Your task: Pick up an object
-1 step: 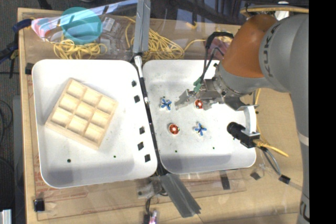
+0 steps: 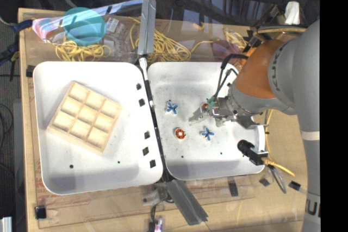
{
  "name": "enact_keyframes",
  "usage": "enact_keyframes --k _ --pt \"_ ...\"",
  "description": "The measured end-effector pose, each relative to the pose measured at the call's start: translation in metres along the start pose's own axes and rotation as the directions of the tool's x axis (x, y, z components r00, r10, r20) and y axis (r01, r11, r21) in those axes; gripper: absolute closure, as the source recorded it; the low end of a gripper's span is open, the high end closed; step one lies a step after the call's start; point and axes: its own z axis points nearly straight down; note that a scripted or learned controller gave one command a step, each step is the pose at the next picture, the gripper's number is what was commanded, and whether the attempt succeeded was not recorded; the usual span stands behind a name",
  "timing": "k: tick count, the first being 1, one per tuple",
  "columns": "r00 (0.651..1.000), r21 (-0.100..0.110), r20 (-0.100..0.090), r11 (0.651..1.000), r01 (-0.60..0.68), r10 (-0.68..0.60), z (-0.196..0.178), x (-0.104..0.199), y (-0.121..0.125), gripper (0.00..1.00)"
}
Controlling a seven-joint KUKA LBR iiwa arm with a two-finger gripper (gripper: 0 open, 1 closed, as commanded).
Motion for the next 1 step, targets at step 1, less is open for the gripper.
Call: enact_keyframes --k 1 --pt "0.997 -0.004 0.000 0.997 0.072 -0.072 0.0191 0.0028 -0.0124 0.00"
